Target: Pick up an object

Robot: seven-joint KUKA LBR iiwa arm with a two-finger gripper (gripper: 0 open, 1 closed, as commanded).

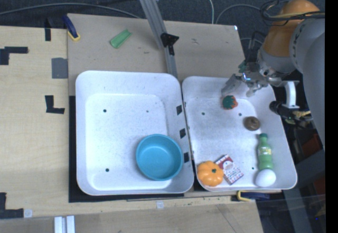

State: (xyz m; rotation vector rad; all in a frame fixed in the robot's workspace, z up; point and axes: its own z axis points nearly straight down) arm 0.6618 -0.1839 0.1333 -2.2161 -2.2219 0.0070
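One small green-and-red toy [229, 102] lies in the right bin [208, 137], just below the pincer [240, 83]; I cannot tell its state. A misjudged descent could nudge the toy aside.

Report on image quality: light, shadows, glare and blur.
Camera view: soft, even light, faint shadows under the blue bowl and orange pumpkin; the white ball nearly washes out against the right bin; the whole frame is slightly soft, the gripper too blurred to read.
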